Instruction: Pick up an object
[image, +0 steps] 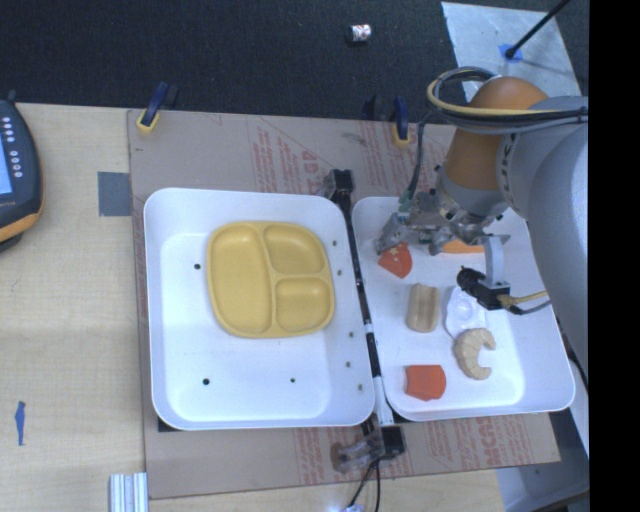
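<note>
Nearest the camera in the right bin (520, 400), a red block (425, 381) lay close to the front wall. A toy croissant (474, 353) lay just beside it, toward the arm's side. Behind them sat a beige cylindrical piece (423, 307) and a small white object (463, 312), near each other.

Farther back, an orange-red piece (396, 262) lay close to the bin's left wall. It looked the likely target, since the gripper (403, 240) hung at its far edge, touching it or nearly so. From this slant I could not tell how far open the gripper was or whether it had hold of anything, and nothing was plainly held.

Beyond the gripper, a sliver of another orange thing (462, 246) showed.

The main risk seemed to be an off-centre grasp: with the piece lying mostly to the near side of the gripper, closing might have pinched only its edge and flicked it away. The nearby wall was a second risk, because a descent slightly leftward could have struck it or jammed the piece against it.

The yellow divided plate (270, 278) in the left bin (180, 400) lay well apart and out of danger.
</note>
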